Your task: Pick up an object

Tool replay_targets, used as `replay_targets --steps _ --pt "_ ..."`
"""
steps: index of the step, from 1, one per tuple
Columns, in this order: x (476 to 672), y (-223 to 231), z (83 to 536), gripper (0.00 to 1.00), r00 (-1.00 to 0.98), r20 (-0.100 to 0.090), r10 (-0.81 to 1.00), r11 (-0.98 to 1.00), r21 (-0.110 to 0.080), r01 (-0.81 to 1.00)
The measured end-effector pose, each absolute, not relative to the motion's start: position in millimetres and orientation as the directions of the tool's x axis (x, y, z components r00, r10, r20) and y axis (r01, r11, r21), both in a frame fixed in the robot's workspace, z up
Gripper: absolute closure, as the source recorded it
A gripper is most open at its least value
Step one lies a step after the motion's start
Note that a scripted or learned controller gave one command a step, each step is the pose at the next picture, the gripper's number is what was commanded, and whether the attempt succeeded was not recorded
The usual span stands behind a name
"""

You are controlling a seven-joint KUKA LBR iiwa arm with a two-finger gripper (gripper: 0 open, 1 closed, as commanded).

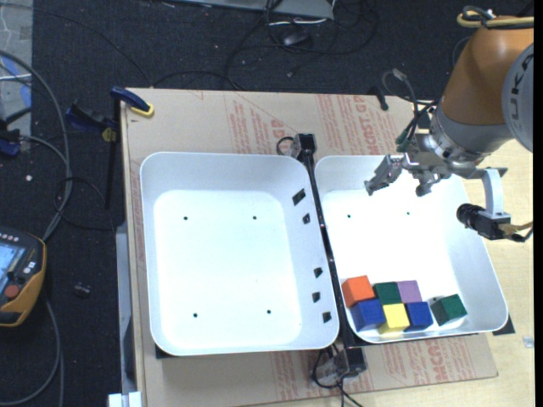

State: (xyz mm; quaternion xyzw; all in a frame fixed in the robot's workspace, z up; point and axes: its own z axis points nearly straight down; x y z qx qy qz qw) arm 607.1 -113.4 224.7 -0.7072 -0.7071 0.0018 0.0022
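coloured blocks [399,303], clustered, right bin's near edge

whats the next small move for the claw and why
Probably travel toward the near end of the right bin. The claw, fingers spread with nothing between them, hangs over the far end, while the orange block and the other blocks cluster at the near wall.

A robotics lab: loose cables [51,142] on dark carpet, bench [221,113] clamped [131,100].

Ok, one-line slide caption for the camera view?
Open end effector hovers over the right bin's far end, holding nothing; seven coloured cubes cluster at its near edge.
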Motion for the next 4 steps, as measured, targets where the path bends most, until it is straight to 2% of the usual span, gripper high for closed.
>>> replay_targets --steps 1,2,3,4 --pt "614.5 -119.3 174.4 0.0 0.0 0.0 1.0 0.0 -0.002 1.0" --pt "614.1 -129.5 122.9 0.0 0.001 0.0 1.0 -0.001 -0.004 1.0" --pt "615.2 -129.2 135.7 1.0 0.0 0.0 1.0 0.0 0.001 1.0" --pt "617.2 -133.7 197.6 1.0 0.0 -0.001 1.0 0.0 0.005 1.0"
